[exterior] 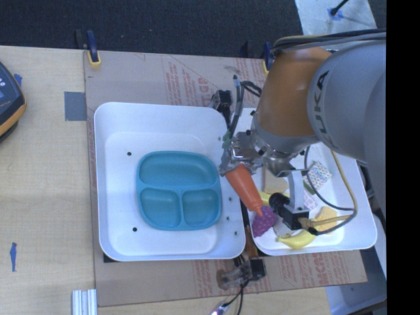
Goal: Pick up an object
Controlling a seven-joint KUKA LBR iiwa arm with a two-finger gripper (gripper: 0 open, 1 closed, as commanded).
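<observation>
An orange toy carrot [247,186] hangs at a slant over the rims where the two bins meet. Its upper end sits between the fingers of my gripper [233,164], which is shut on it. The grey arm with its orange band comes in from the right and covers much of the right bin [364,231]. Below the carrot's tip a purple bunch of grapes [264,222] lies in the right bin. A yellow banana-like piece [296,240] rests at that bin's front.
The left bin [115,176] holds a blue divided plate [178,190] in its middle. A small patterned packet [319,174] lies in the right bin beside the arm. A yellow and black device [8,104] sits at the bench's far left.
</observation>
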